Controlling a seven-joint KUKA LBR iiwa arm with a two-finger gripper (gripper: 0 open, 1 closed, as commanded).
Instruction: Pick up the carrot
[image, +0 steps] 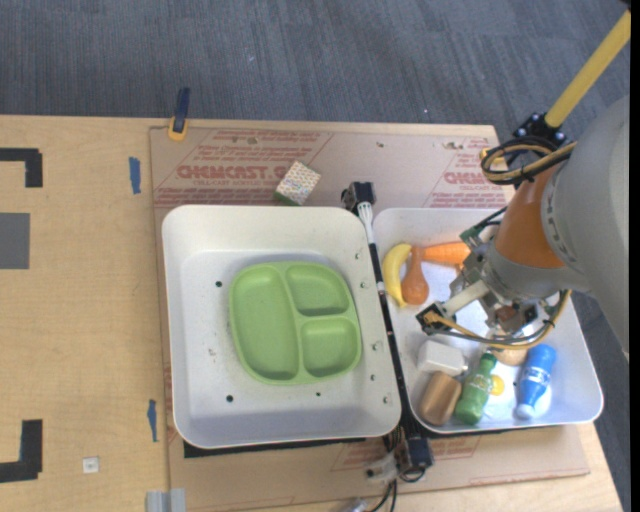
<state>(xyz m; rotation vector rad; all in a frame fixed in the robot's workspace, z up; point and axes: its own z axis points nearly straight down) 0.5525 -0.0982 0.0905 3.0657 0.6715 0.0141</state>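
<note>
In the right bin (575, 400), fingers (478, 312) of unclear spread hovering near carrot (445, 253), at risk of snagging the touching banana (397, 270) instead.

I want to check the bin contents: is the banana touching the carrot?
Touching, as far as the camera view shows: the carrot's pointed end meets the banana's upper curve with no white bin floor between them.

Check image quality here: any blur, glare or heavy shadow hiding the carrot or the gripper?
Camera view: even, soft light, no hard shadows; mild glare on the white bins' rims. The carrot is sharp, its right end covered by the arm. The gripper is slightly soft and cluttered by cables.
</note>
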